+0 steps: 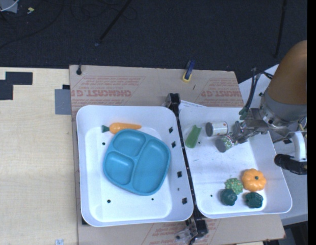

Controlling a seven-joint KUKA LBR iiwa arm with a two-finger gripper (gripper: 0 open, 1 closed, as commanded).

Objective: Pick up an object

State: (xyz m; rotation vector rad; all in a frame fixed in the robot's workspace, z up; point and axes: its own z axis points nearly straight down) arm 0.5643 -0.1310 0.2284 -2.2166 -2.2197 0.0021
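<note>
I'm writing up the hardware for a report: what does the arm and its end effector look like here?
The arm is a thick rounded body, orange on top and grey below toward the wrist. Thin dark cables run down beside it. The end effector is a small, dark grey metal assembly, too blurred for finer detail.

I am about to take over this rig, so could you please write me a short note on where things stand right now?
Gripper: low over the right bin, upper part, next to a small grey object. Whether it grips anything cannot be told from this view.
Right bin: green piece and grey cylinder near the top; orange pumpkin, light green piece and two dark green pieces near the bottom.
Left bin: blue divided plate, carrot above it.
Done: nothing visibly lifted.
Left: secure one object and raise it.
</note>
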